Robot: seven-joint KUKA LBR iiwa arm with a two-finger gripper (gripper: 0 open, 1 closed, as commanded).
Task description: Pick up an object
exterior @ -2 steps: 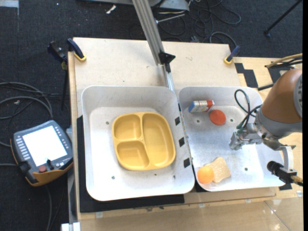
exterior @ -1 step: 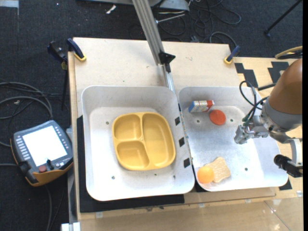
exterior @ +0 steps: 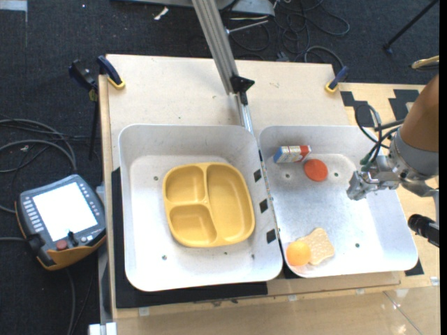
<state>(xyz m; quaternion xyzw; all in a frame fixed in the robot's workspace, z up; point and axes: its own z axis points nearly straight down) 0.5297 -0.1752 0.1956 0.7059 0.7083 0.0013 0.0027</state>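
Two shallow white bins [exterior: 140, 152] on pale bench; grey gripper [exterior: 357, 189] over right bin's edge.
Jaw state unclear; small round red object [exterior: 316, 170] looks the nearest pick, so centre above it before descending.

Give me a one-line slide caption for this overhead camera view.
Gripper over the right bin near a red disc; yellow divided tray in the left bin.

Grey arm [exterior: 419, 142] reaching in from the right edge, orange band above the wrist at the upper right, cables looping alongside the wrist, gripper [exterior: 357, 187] angled down and leftward at the arm's end, fingertips low and small.
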